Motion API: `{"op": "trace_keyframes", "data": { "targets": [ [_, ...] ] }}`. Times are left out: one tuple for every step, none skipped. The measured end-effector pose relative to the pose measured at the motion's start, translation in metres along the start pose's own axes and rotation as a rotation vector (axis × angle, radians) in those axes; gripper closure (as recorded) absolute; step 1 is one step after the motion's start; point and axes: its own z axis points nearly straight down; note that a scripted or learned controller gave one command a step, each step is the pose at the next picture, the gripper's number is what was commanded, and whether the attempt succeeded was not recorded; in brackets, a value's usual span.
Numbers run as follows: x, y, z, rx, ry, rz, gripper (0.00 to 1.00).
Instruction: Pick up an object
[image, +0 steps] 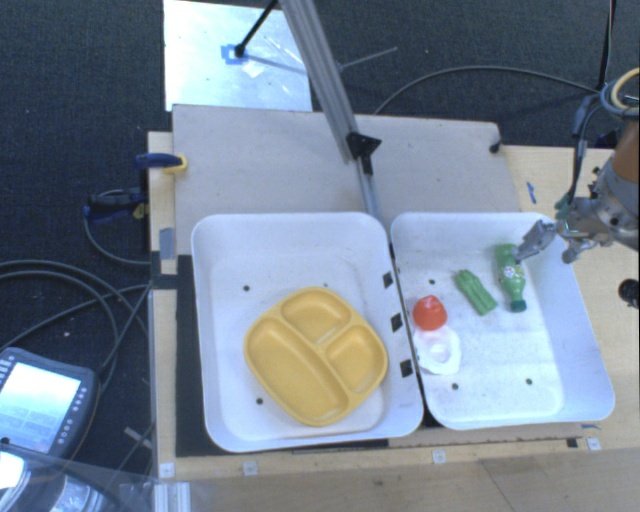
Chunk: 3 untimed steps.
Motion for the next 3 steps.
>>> {"op": "trace_keyframes", "data": {
  "targets": [
    [0.000,0.000,0.000,0.000,-0.001,-0.001,0.00],
    [0.006,-0.003,0.061,0.005,0.001,0.003,0.00],
    [0.009,0.002,0.119,-0.003,0.002,0.002,0.00]
  ]
}}
